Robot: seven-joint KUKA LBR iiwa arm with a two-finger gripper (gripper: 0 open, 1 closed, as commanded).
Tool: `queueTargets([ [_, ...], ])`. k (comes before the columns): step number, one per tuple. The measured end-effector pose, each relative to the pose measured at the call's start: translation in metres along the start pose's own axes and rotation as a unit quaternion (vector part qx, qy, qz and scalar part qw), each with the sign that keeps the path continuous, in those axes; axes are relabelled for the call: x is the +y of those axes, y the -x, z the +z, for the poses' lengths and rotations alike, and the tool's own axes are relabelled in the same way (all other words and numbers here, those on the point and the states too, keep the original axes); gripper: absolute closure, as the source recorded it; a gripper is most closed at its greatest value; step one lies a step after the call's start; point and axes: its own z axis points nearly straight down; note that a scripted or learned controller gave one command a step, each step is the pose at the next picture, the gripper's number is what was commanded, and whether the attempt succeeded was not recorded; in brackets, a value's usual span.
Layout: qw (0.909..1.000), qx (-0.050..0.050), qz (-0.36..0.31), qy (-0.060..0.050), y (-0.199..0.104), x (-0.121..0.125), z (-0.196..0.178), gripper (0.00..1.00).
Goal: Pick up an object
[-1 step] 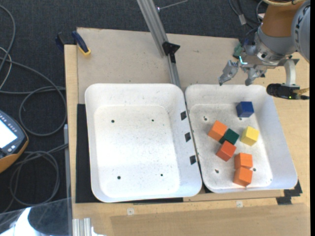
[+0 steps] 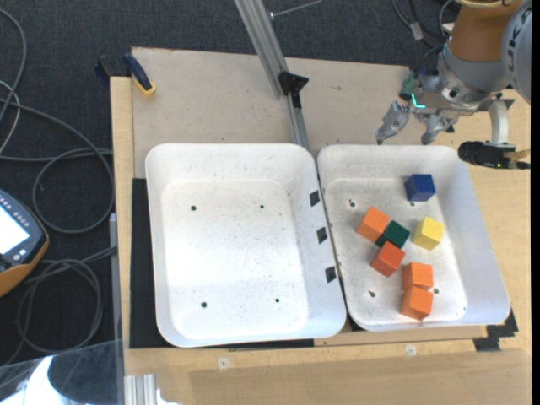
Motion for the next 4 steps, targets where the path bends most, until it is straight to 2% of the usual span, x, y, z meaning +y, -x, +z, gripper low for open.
queueTargets([
  [2, 1.0000, 0.001, 0.001, -0.003, -0.010, -0.011, 0.100, 0.00],
  [3, 1.0000, 0.001, 0.001, -0.002, -0.011, -0.012, 0.134, 0.00],
  [4, 1.0000, 0.001, 0.000, 0.002, -0.011, -0.009, 0.119, 1.00],
])
